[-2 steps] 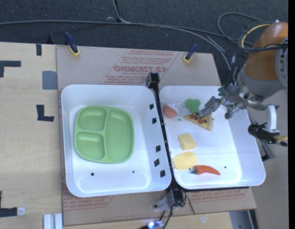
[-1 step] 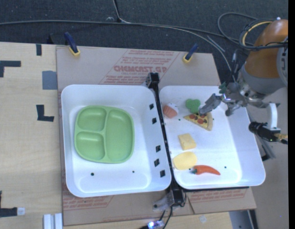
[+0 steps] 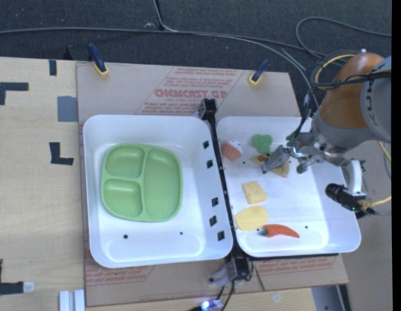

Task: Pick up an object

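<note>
Over right bin (image 3: 317, 238), tool (image 3: 276, 162) hangs low near top, beside green toy (image 3: 262, 141). Can't tell if tool is spread or pressed together, or pinching anything.

Could go wrong: toys near tool sit close together. Tool may bump one, push it away, or come up with nothing.

Right bin holds, going down from tool: yellow square (image 3: 254, 191), yellow round piece (image 3: 252, 218), red pepper (image 3: 280, 231). Pink piece (image 3: 231, 151) lies left of tool.

Left bin (image 3: 155, 245) holds green tray (image 3: 141, 182).
</note>
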Tool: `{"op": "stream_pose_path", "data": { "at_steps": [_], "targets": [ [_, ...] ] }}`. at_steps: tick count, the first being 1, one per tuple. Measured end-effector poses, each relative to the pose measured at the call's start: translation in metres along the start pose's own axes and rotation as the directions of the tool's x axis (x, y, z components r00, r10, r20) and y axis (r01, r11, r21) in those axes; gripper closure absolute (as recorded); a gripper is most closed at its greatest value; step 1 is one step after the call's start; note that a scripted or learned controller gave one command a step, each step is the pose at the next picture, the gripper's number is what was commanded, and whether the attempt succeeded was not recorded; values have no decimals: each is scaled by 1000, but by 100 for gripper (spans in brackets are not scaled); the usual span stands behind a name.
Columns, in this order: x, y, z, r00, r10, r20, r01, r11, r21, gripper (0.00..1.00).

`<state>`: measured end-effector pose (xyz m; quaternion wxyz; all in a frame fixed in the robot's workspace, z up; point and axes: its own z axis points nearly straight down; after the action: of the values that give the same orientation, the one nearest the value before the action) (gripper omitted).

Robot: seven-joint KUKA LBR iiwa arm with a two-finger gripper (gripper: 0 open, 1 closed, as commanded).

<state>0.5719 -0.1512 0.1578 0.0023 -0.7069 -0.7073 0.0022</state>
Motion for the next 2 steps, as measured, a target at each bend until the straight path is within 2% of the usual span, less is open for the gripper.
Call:
{"op": "stream_pose_path", "data": {
  "at_steps": [1, 2],
  "targets": [
    [10, 2, 52, 1000, -1, 0, 1, 1000, 0, 0],
    [10, 3, 73, 1000, 0, 2, 0, 1000, -6, 0]
  ]
}}
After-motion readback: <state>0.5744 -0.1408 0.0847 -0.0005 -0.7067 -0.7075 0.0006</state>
